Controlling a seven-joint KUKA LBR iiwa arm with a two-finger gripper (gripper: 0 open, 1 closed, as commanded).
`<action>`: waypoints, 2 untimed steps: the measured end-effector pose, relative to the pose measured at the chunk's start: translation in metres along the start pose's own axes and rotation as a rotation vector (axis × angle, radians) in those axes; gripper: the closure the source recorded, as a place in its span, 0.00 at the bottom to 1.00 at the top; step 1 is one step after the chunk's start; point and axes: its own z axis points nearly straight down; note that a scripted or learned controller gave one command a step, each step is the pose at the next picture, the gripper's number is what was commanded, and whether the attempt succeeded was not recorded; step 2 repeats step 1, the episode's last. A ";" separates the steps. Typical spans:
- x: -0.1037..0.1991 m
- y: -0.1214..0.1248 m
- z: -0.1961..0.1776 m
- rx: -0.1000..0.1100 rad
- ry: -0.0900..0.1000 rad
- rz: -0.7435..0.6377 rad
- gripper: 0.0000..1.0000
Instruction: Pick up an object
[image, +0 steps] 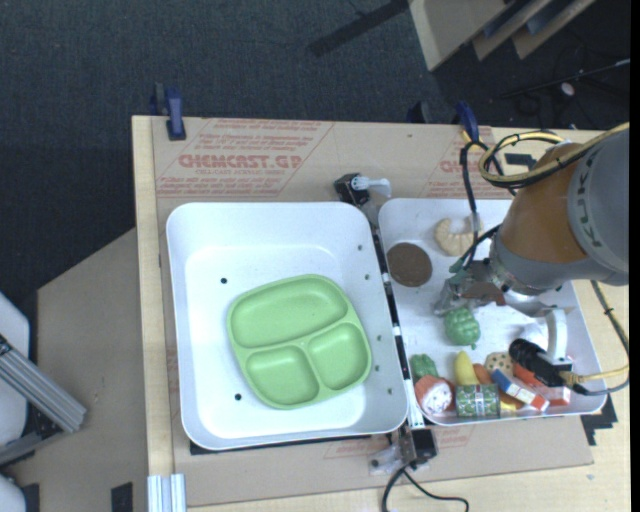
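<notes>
1. The bench (250, 160) under me is bare brown board with red print across its far strip, and one blue clamp (173, 110) grips its far left corner; dark carpet lies around it.
2. Two shallow white bins sit side by side on it, their inner rims touching.
3. The left bin (200, 250) carries one thing: a green divided plate (298, 340) with three compartments, lying flat near the middle.
4. The right bin (420, 215) is crowded. I count one brown disc (409, 264) near its left wall, one pale cream lump (455, 235) toward the far side, and one green bumpy toy (462, 325) about the middle.
5. Along the near wall lies a row of small toys: one green piece (423, 365), one red-and-white round one (434, 396), one yellow one (464, 367), one green patterned roll (477, 402), and some small coloured blocks (515, 388) that I cannot count.
6. My jaws (468, 295) hang over the right bin, just above the green bumpy toy; I cannot tell whether they are released or clenched, or whether they touch it.
7. My grey arm with its orange band (545, 215) comes in from the right over that bin's far half.
</notes>
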 end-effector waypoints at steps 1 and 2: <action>0.064 0.048 -0.096 -0.014 0.000 -0.011 1.00; 0.064 0.048 -0.096 -0.014 0.000 -0.011 1.00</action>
